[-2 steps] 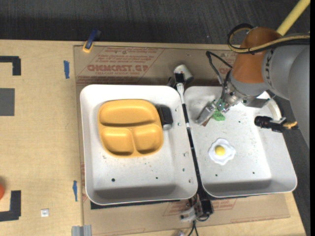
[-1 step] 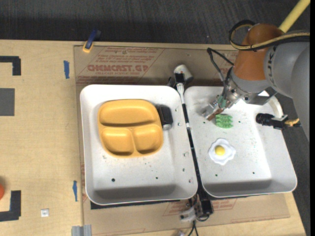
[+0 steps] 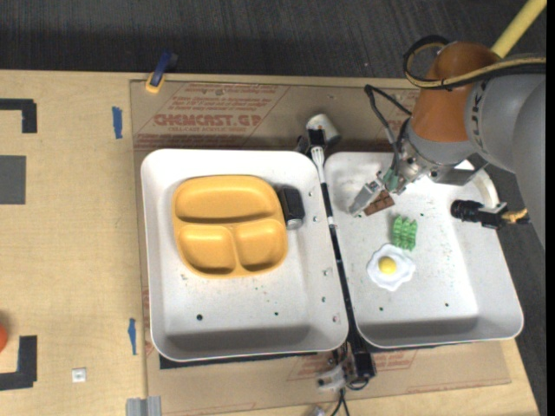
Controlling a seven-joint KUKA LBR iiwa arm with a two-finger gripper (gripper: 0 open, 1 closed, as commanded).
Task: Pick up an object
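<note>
Gripper is positioned low over the upper left area of the right bin; finger state cannot be determined. Green block and fried egg toy lie just below it. Left bin contains a yellow divided tray

Red print runs along the far edge of the cardboard sheet under the bins; the large line looks like "CHEMCAST GP" (smaller lines too blurred to read).
</note>
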